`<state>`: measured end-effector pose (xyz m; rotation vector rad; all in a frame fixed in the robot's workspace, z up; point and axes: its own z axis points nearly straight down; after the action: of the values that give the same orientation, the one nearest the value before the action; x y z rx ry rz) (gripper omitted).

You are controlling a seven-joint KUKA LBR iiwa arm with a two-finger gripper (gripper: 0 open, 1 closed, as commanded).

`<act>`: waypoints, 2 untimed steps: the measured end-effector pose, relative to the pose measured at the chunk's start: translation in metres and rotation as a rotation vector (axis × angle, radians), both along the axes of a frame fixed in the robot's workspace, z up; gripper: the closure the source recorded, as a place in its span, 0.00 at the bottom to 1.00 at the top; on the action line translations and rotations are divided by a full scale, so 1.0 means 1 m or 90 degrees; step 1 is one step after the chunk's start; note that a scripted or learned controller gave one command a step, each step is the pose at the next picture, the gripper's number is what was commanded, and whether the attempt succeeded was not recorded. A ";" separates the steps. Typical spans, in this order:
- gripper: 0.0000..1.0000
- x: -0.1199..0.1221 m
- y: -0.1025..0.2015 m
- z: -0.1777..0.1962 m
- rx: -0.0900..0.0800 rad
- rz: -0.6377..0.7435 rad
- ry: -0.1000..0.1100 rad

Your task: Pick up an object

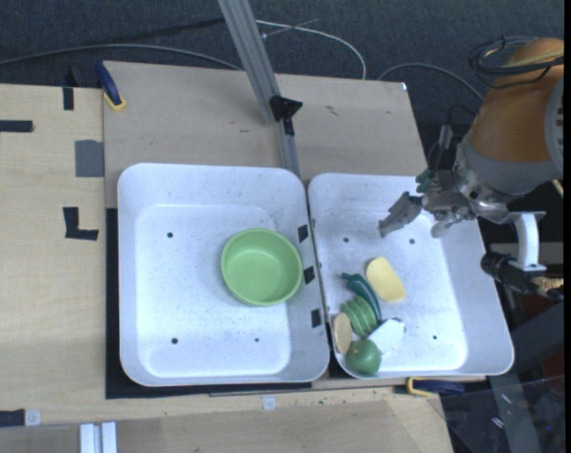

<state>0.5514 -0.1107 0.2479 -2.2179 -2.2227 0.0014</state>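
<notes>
I am at the approach step: my pincer hangs over the right bin, toward its 1 o'clock corner, and nothing sits between its fingers. How wide they stand I cannot tell from this angle.

The things to choose from lie bunched at the bin's 7 o'clock side. A yellow piece lies at 7 o'clock from my pincer, apart from it. Just beside it, at its 8 o'clock, is a green ribbed toy; below that, a white block, a green ball and a tan piece crowd against the wall between the bins.

The yellow piece looks the best pick, I judge: it is nearest, and its 3 o'clock side faces bare floor. My next move would be to travel toward 7 o'clock, centre over it, then descend.

The cluster near the wall leaves little room for fingers. The left bin holds a green bowl, well apart from me.
</notes>
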 end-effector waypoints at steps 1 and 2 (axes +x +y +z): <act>0.00 0.000 0.000 0.000 0.000 0.000 0.000; 0.00 0.002 0.003 -0.064 0.000 -0.001 0.004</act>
<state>0.5535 -0.1081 0.1840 -2.2155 -2.2186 0.0088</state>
